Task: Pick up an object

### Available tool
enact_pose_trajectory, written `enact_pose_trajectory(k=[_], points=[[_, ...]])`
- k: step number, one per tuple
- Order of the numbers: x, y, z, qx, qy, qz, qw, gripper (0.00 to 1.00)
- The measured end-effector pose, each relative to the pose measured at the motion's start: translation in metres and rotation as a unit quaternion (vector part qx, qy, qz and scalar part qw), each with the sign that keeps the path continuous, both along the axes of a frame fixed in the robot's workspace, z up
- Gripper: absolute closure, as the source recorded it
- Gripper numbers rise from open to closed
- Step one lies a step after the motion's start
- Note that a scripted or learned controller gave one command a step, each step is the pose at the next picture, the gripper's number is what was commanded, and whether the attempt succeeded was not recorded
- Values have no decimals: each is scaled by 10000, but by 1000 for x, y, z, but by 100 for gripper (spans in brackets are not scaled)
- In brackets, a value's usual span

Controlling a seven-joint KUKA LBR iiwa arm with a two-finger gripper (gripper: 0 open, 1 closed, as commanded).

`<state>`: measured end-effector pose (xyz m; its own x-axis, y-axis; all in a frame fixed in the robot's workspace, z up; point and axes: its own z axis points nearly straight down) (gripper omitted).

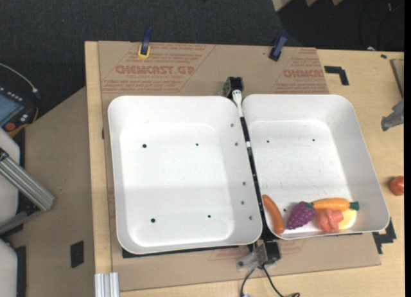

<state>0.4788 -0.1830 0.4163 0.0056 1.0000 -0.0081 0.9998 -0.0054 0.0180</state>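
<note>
The toy food sits bunched in the right bin's (359, 154) near corner: a hot dog (273, 214), purple grapes (300, 215) and a carrot (334, 204), lying sideways along the front wall.

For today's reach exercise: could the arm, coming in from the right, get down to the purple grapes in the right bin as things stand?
Probably yes. The purple grapes lie uncovered from above, though a sausage and a carrot crowd them.

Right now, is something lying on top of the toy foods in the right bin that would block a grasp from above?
Nothing visible covers them. The hot dog, grapes and carrot lie exposed, crowded along the right bin's near wall.
</note>
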Motion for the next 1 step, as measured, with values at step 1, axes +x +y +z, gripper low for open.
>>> enact_pose_trajectory(k=[1], points=[[0, -38, 119, -8, 3, 9, 10000, 0]])
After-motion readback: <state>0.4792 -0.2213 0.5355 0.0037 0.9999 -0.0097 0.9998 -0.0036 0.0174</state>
